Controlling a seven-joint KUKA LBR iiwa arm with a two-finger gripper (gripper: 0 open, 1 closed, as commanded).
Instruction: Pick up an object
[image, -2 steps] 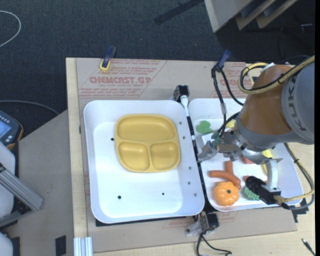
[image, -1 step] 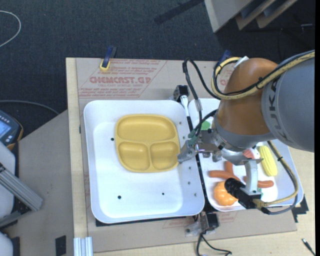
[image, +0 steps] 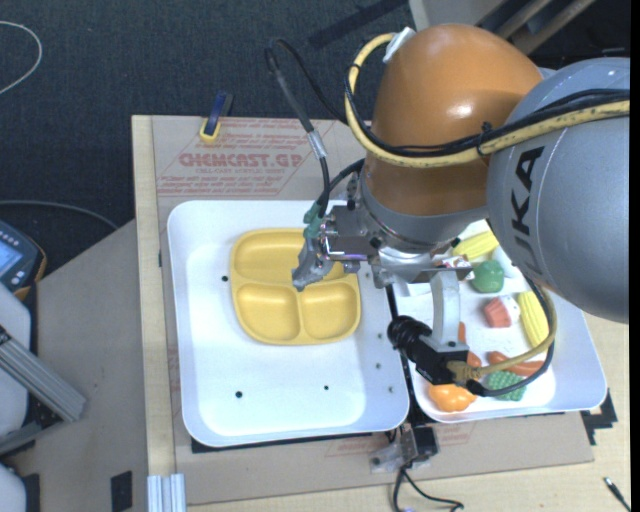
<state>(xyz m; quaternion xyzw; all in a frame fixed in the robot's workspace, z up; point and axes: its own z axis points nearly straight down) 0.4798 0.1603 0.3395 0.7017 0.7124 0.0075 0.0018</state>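
Observation:
My gripper (image: 310, 268) hangs low over the left bin (image: 260, 395), at the right-centre part of a yellow divided plate (image: 262, 292) that lies in that bin. Nothing can be made out in its grasp. The right bin (image: 565, 392) holds several toy foods: a yellow corn cob (image: 536, 316), a second corn piece (image: 476, 243), a green vegetable (image: 489, 277), a red-orange chunk (image: 497, 313), a carrot (image: 508, 370) and an orange fruit (image: 450, 398). The arm's big orange band and grey body hide much of the right bin.
A brown board (image: 240, 160) lies behind the bins, with a small blue and yellow tool (image: 213, 118) at its far edge. Black cables (image: 292, 85) run from the wrist toward the back. A black fitting (image: 412, 338) sits over the wall between the bins.

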